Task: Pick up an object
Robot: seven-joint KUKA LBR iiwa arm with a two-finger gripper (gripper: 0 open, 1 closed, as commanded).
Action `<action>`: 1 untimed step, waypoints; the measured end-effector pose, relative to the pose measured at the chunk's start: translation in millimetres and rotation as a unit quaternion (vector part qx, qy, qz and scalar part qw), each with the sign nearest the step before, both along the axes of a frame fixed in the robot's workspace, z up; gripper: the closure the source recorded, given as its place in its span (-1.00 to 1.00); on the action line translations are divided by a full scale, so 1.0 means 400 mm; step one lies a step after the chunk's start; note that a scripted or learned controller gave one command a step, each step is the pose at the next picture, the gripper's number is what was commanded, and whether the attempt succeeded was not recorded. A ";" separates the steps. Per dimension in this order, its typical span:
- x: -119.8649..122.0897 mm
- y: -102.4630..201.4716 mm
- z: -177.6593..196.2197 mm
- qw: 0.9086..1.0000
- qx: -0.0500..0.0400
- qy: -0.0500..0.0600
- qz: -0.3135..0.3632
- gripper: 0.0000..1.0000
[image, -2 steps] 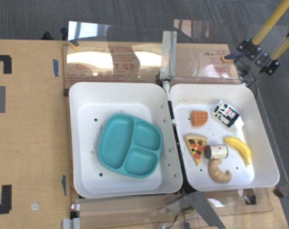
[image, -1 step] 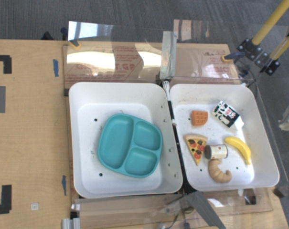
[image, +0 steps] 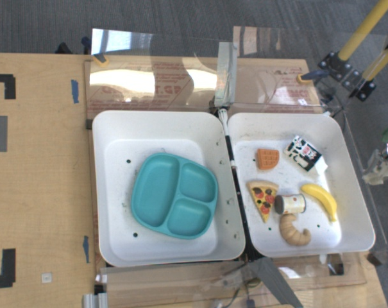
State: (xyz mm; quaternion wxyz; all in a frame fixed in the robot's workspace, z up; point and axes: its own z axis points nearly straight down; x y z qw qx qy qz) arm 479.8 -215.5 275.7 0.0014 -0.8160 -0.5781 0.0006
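Observation:
The right bin [image: 347, 172] holds several toy foods. A waffle [image: 267, 159] lies near its middle, and a black-and-white carton [image: 304, 153] sits to the waffle's right. Below them are a pizza slice [image: 263, 199], a small can [image: 290, 204] on its side, a banana [image: 322, 199] and a croissant [image: 294, 230]. The left bin [image: 110, 146] holds a teal divided plate [image: 174, 195].
Clear plastic walls stand behind both bins. A yellow pole with a black clamp [image: 347, 76] rises at the upper right. Wooden bench surface [image: 33, 172] stretches to the left of the bins.

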 end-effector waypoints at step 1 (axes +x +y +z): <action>0.000 0.039 -0.120 0.991 0.000 0.000 0.131 1.00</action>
